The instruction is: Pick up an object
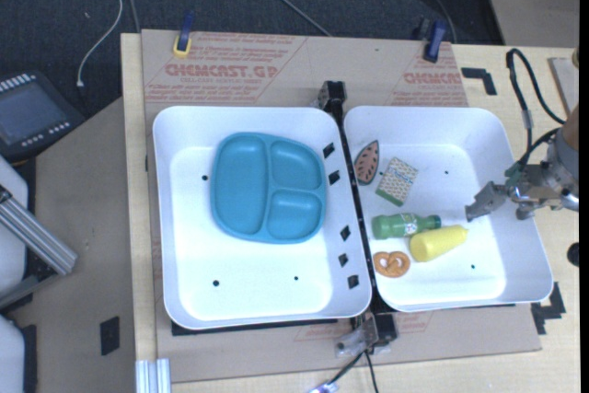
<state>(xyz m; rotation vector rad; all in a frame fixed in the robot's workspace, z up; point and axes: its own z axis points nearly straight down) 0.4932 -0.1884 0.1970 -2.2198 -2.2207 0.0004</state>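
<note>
Gripper sits over the right side of the right bin, arm coming in from the right edge. Can't tell whether the fingers are spread or closed; nothing visibly between them. Nearest objects lie to its left, apart from it: yellow piece just below-left, green bottle lying on its side beside that and touching or nearly touching it. Pretzel below the bottle near the bin's front-left corner. Checkered green packet up and left of the gripper, well apart. Brown-red oval slice near the divider, just left of the packet. Left bin holds a blue divided plate, lying flat in the upper middle. Both bins rest on the cardboard-topped table.
</note>
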